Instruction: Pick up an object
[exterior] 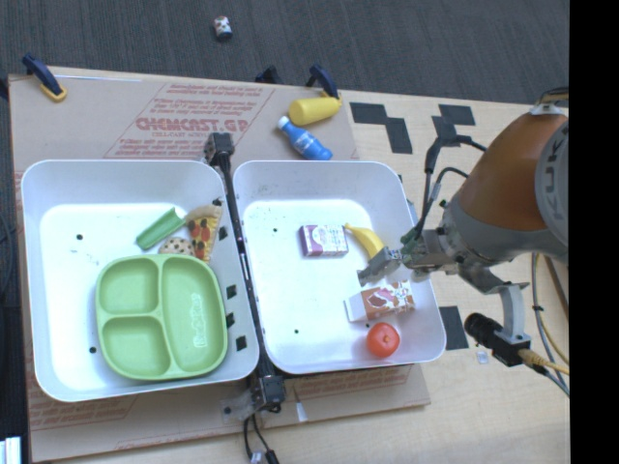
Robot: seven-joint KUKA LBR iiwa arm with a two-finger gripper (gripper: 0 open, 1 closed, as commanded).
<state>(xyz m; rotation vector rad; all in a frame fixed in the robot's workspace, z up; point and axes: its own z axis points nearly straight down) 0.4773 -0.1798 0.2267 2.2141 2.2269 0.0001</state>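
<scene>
The right bin [290,351] holds a small purple and white carton [322,241], a yellow banana [365,239], an orange and white carton [380,303] and a red tomato [384,340]. My gripper [379,267] hangs low over the right side of this bin. It sits just below the banana and just above the orange carton. Nothing can be seen held in it. The grey wrist and the orange band [508,177] reach in from the right over the bin's rim.
The left bin [39,259] holds a green divided plate [161,315], a green pod [160,228], a pizza slice [202,230] and a cookie. A yellow bottle [312,110] and a blue bottle [306,139] lie on the cardboard behind the bins.
</scene>
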